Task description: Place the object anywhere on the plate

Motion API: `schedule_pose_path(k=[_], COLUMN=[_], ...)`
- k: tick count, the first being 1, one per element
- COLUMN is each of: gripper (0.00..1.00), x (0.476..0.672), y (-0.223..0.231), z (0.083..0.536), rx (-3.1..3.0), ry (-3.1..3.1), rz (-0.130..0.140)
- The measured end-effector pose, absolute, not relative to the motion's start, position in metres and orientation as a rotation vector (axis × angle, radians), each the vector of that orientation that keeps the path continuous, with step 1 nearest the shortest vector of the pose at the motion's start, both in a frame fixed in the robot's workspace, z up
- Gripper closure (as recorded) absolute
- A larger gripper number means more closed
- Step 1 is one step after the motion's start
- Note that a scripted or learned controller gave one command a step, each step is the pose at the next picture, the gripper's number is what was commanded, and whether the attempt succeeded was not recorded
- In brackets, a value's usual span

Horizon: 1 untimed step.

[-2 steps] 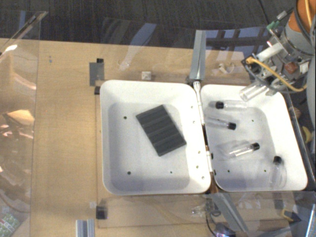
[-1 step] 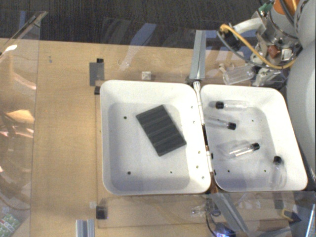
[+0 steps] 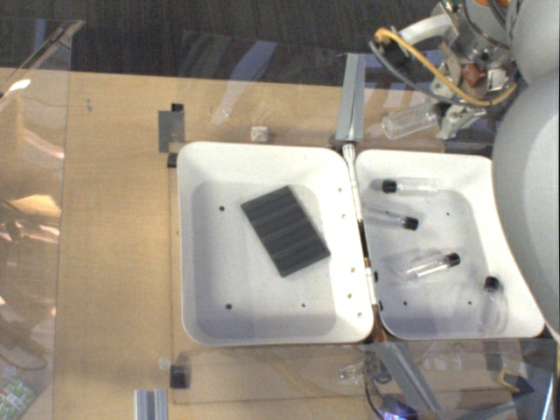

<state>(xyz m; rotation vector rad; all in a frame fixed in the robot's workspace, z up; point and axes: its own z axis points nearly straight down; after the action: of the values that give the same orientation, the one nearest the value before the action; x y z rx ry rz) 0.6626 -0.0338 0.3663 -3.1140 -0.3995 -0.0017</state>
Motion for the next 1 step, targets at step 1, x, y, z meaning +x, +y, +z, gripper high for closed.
schedule_pose_path(k=[1], gripper=[1.00], x=[0.6629], y=[-0.0333], z=[0.3761], rx=[-3.110], ry=[-0.400], rz=[-0.002])
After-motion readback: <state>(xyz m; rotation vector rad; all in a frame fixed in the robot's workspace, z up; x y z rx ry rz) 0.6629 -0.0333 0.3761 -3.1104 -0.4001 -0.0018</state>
